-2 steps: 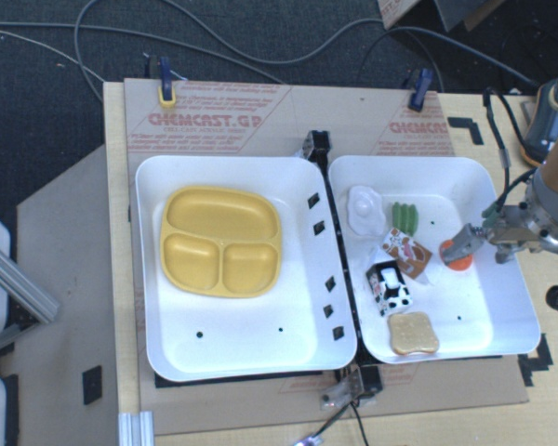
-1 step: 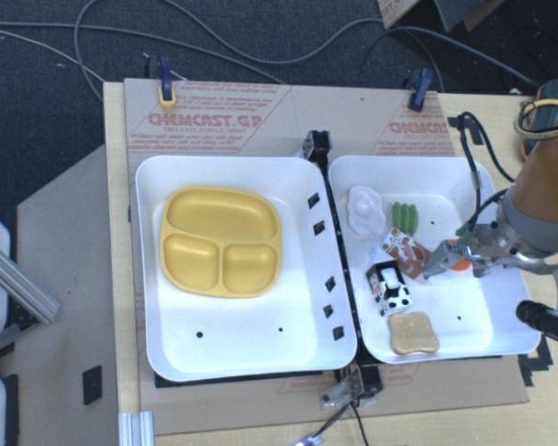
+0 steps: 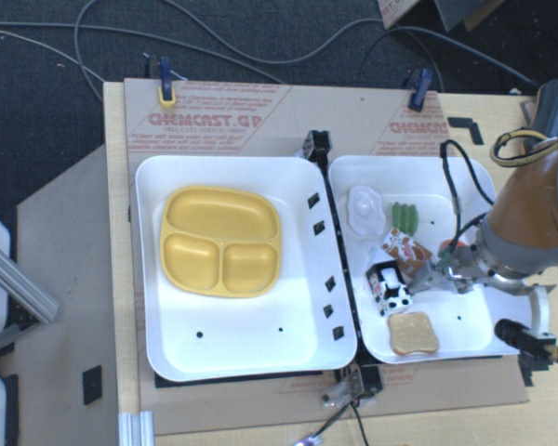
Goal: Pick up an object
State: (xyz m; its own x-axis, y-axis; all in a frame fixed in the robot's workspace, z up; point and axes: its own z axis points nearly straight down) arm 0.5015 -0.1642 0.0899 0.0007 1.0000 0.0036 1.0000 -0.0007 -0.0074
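Observation:
The right bin [image 3: 465,328] holds several small items. A clear plastic piece [image 3: 363,207] lies at its back left, with a green object [image 3: 405,217] beside it. A red and white patterned packet [image 3: 403,247] sits in the middle. In front of it stands a black and white object [image 3: 388,288]. A slice of toast [image 3: 414,334] rests near the front rim. My gripper [image 3: 426,274] reaches in from the right, low over the bin, between the patterned packet and the black and white object. It partly covers the packet's right side.
The left bin [image 3: 251,342] carries a yellow divided plate [image 3: 221,241]. A black hinge strip [image 3: 327,249] runs between the two bins. A black cable [image 3: 454,189] loops over the right bin's back. Blue clamps [image 3: 166,74] hold the board's far edge.

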